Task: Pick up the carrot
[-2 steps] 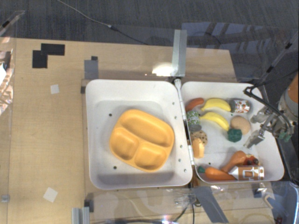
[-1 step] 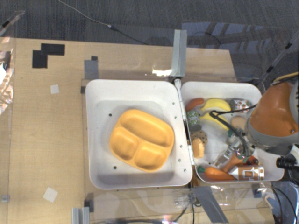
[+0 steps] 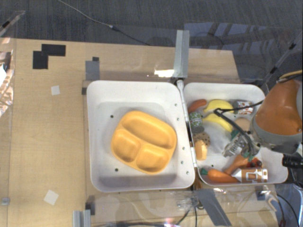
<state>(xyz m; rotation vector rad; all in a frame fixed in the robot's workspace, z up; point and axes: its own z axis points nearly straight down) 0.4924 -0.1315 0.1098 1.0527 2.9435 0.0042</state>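
From my remote seat, nearest to me at the front wall of the right bin [image 3: 279, 176] lies a carrot [image 3: 221, 176], flat on its side, pointing from about nine o'clock to three o'clock. Just to its three o'clock lies a small white and orange bottle [image 3: 251, 175], also on its side. A second carrot [image 3: 237, 163] rests tilted just above them, its upper end running up toward one o'clock, right under the gripper [image 3: 238, 147].

The gripper hangs over that tilted carrot, at about four o'clock from the bin's middle. I cannot tell how wide the claw stands, nor whether anything sits in it; cables and metal parts blur the tip. Behind it, at three o'clock, the arm's orange band [image 3: 279, 109] and grey wrist cover the bin's right side.

At nine o'clock from the gripper I see a pale yellow block [image 3: 201, 151] with a speckled brown piece [image 3: 203, 137] just above it. Farther back, a banana [image 3: 218, 112] lies near the rear wall, with a reddish sausage-like item [image 3: 197, 105] at its ten o'clock.

In the left bin [image 3: 102, 98] sits a yellow divided plate [image 3: 144, 141], turned askew, roughly at the centre. A metal bracket [image 3: 181, 53] stands at twelve o'clock between the two bins.
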